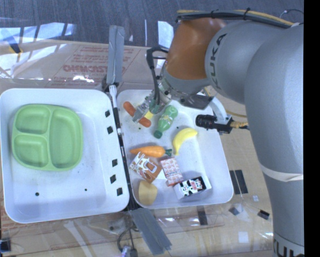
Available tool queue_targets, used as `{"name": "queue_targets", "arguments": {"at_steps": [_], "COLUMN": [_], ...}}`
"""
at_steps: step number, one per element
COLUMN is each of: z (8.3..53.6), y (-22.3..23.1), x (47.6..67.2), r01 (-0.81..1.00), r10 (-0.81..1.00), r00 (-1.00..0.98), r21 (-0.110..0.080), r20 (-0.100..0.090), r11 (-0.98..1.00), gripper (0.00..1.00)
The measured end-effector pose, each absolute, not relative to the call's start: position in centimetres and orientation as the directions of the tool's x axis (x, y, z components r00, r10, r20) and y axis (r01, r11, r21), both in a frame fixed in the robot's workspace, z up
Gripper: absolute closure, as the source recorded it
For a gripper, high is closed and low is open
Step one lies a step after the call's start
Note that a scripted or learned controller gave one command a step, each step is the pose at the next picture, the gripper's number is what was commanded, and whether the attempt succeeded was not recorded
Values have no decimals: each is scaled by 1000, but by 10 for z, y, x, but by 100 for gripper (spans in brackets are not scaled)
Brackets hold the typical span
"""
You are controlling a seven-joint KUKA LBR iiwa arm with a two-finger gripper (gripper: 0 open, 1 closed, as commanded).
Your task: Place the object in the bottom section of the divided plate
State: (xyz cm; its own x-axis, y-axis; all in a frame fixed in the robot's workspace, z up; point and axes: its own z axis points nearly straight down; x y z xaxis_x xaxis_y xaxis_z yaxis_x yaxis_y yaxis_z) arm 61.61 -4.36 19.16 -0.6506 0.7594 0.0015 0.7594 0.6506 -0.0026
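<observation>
The green divided plate (47, 138) lies in the left bin (58, 197), with two small sections on its left and one large section on its right. My gripper (147, 110) is down in the right bin (220, 165) near its far left corner. It sits over an orange-red sausage (129, 108) and right beside a green bottle (165, 120). The wrist hides the contact, so I cannot tell whether anything is held.
The right bin also holds a yellow banana (183, 138), a carrot (148, 151), an orange carton (144, 167), a pink carton (171, 171), a cow-print carton (192, 187) and a tan potato (147, 193). A grey divider (116, 143) runs between the bins.
</observation>
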Motion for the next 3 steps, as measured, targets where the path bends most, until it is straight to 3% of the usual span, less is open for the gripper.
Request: {"name": "queue_targets", "arguments": {"at_steps": [1, 2, 3], "z": [192, 192, 192], "y": [-28, 73, 73], "x": [602, 605, 605], "r01": [646, 462, 462], "r10": [646, 462, 462], "r00": [-763, -887, -887], "r21": [-2, 0, 0], "r20": [2, -1, -1], "r11": [763, 887, 887], "gripper": [100, 100, 0]}}
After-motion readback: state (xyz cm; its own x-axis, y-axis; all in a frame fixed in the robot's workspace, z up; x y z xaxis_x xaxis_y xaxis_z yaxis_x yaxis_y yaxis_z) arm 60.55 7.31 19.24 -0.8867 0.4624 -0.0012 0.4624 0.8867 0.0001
